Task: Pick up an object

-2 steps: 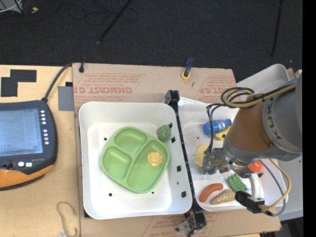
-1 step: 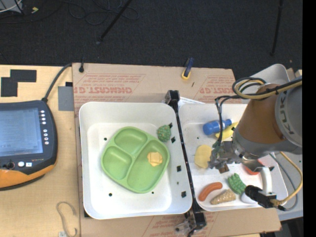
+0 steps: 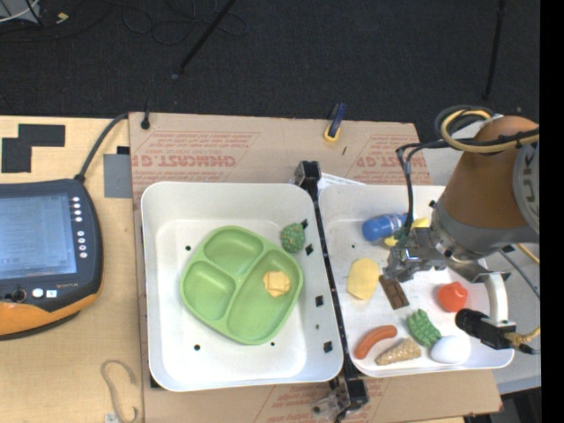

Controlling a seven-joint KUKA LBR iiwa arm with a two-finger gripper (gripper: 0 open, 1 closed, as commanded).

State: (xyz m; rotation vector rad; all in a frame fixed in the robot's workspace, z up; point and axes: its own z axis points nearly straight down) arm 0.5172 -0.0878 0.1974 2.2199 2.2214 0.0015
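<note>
Tool (image 3: 407, 263) amid blue toy (image 3: 381, 228), yellow piece (image 3: 362, 279), brown bar (image 3: 394, 291).

Plate (image 3: 216, 285) in left bin (image 3: 159, 236); sausage (image 3: 376, 338) in right bin (image 3: 352, 196).

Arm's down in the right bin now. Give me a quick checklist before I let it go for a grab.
1. Gripper over the right bin: ok.
2. Something to grab close by: ok, brown stick and yellow piece lie just below it.
3. Jaws open or shut: cannot tell.
4. Anything held already: cannot tell.
5. Crowding: not ok, blue item and red ball sit close to it.
6. Green plate in the left bin, apart from the arm: ok.
</note>
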